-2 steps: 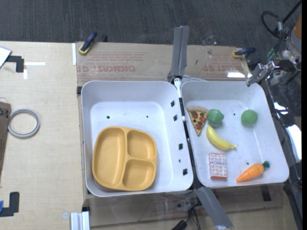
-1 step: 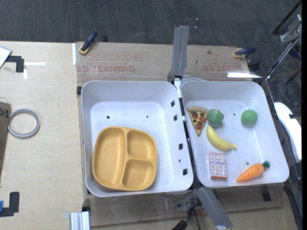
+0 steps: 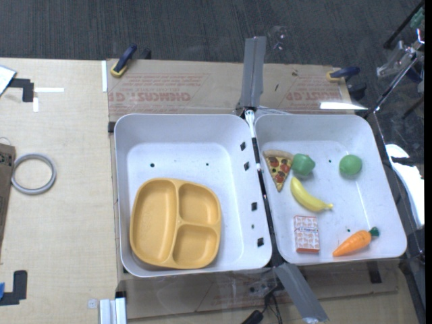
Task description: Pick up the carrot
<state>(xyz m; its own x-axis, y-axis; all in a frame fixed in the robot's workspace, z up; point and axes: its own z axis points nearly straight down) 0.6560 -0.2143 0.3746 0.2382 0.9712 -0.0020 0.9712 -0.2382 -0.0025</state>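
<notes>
- The roll of tape point(image 3: 32, 173) lies on the bench far to the left, well apart from both bins; it plays no part and blocks nothing.
- The left bin point(image 3: 179, 135) holds a yellow divided plate point(image 3: 177, 223) toward its near side. It sits across the shared wall from the target, so it should stay untouched unless the arm overshoots badly.
- In the right bin point(image 3: 378, 147), the pizza slice point(image 3: 277, 168) and a green fruit point(image 3: 302, 165) lie touching near the far-left part, with the banana point(image 3: 309, 196) just in front of them; none of these crowds the target.
- The small carton point(image 3: 306, 234) stands near the front, just left of the carrot point(image 3: 354, 242). A descent drifting left could nudge or seize the carton instead.
- The carrot lies flat in the near-right corner of the right bin, tip pointing left, green top toward the right wall, close to the front rim. This is the main risk: the walls leave little room, so a finger could strike the rim, and the tapered, rounded body could slip or roll out of a closing grasp.
- A second green fruit point(image 3: 350, 165) sits farther back, well clear.
- Whether the gripper is released or clenched cannot be told from this view.
</notes>
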